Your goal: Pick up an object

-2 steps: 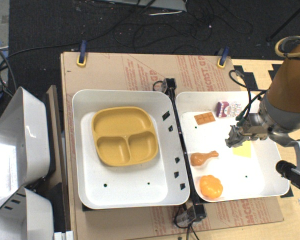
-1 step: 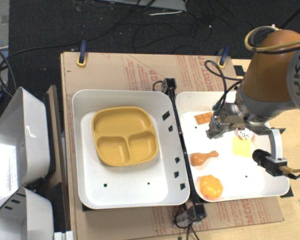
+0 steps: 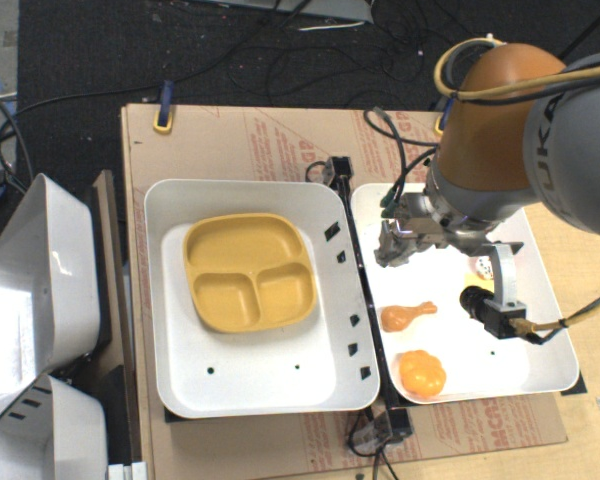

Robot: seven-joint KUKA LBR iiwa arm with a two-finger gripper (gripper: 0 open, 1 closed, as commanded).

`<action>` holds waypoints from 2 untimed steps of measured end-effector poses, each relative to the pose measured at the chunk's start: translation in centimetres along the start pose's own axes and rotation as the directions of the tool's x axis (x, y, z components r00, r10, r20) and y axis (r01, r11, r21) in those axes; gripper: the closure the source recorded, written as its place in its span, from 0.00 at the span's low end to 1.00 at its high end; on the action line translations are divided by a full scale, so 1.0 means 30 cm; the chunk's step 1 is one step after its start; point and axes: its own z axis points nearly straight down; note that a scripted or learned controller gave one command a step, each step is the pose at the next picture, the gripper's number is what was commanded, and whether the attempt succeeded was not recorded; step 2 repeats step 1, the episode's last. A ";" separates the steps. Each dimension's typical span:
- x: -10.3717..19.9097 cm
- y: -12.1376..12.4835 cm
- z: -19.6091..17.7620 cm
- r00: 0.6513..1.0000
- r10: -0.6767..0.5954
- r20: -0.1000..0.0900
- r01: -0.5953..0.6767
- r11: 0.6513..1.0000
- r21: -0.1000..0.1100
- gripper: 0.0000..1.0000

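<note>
My gripper (image 3: pixel 393 246) hangs over the upper left part of the right bin (image 3: pixel 540 368), under the grey arm with its orange band (image 3: pixel 495 108). An orange drumstick-shaped toy (image 3: pixel 408 315) lies on the bin floor just below the gripper, apart from it. Nearer the front edge sits a round orange object (image 3: pixel 422 373). To the right of the gripper, a small white, red and yellow object (image 3: pixel 479 265) peeks out, partly hidden by the arm's fittings.
The left bin (image 3: pixel 170 368) holds a yellow divided plate (image 3: pixel 250 271). A black fitting with a cable (image 3: pixel 495 313) hangs from the wrist over the right bin. Spare white bins (image 3: pixel 40 278) lie at the far left, off the bench.
</note>
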 end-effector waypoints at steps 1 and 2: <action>0.156 0.068 0.008 1.000 0.001 0.001 -0.001 1.000 0.000 1.00; 0.156 0.068 0.008 1.000 0.001 0.001 -0.001 1.000 0.000 1.00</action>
